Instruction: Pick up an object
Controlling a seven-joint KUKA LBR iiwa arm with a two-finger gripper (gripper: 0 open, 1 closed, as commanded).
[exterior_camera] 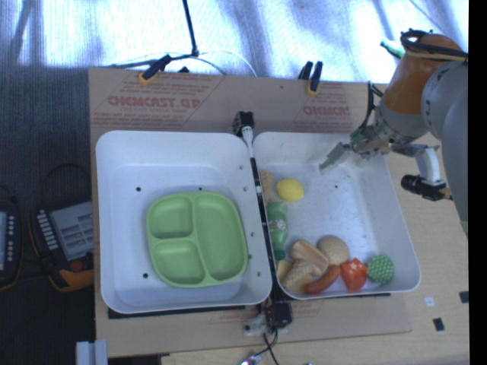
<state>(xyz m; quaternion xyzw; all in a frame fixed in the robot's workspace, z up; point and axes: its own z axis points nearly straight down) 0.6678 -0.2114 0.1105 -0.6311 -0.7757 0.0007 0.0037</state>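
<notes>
1. Cardboard under two white bins; my gripper [335, 158] hovers over the right bin [380, 204], and I cannot tell its jaw state.
2. I judge the lemon [290, 190], alone near the divider, light, stiff, slippery; grip across its middle.
3. Bread roll [332, 248], sausage [323, 279], tomato [354, 274] and green ball [380, 268] crowd the near corner; a green tray [196, 238] sits in the left bin.

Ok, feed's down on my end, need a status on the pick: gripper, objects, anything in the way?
Gripper above right bin's far end, nothing held. Lemon nearest; other food piled at near edge. Green tray in left bin. Nothing blocking.
</notes>
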